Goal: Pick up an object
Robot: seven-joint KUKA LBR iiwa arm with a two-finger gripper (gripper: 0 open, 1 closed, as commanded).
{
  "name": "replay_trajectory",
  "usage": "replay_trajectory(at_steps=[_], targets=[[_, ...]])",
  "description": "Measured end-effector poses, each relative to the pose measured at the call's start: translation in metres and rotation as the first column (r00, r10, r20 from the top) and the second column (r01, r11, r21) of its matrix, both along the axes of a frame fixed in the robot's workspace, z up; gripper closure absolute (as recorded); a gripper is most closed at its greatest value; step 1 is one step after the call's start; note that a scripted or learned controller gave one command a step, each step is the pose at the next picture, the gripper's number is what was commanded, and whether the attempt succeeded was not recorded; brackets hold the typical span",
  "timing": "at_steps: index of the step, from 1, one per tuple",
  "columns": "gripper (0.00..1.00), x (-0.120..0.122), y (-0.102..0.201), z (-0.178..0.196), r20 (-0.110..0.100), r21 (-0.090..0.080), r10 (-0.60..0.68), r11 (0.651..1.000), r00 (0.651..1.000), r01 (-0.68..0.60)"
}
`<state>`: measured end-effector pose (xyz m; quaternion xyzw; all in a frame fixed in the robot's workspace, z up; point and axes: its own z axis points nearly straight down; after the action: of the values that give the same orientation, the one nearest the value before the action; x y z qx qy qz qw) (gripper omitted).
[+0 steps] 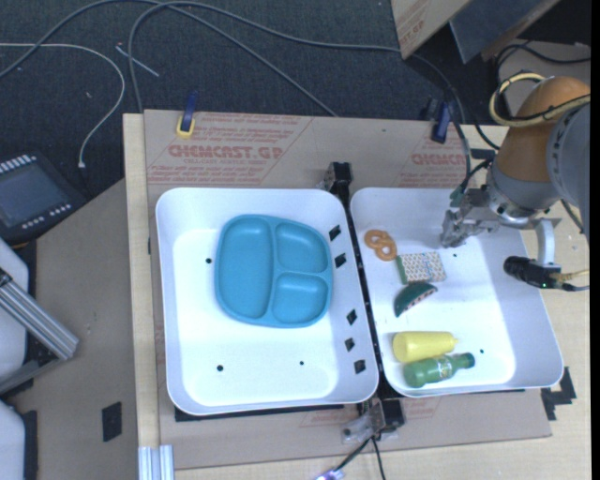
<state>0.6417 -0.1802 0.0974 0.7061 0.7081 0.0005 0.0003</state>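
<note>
In the right bin (506, 323) lie an orange pretzel (381, 244), a speckled green-edged sponge block (421, 268), a green watermelon-slice toy (413, 297), a yellow cylinder (423, 346) and a green bottle (437, 369). My gripper (456, 231) hangs over the back of that bin, right of the pretzel and above the sponge block. Nothing shows between its fingers.
The left bin (187, 347) holds a blue divided plate (274, 270). A row of black clips runs along the divider (352, 281) between the bins. Cables lie on the dark floor behind the bench, and a cardboard box (422, 19) stands at the back.
</note>
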Motion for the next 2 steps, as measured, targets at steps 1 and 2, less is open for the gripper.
replay_trajectory(at_steps=[1, 2], targets=[[1.0, 0.0, -0.008, 0.061, 0.005, -0.002, -0.002, 1.0, 1.0, 0.002], [1.0, 0.009, -0.003, 0.123, 0.007, -0.002, -0.001, 1.0, 1.0, 0.001]])
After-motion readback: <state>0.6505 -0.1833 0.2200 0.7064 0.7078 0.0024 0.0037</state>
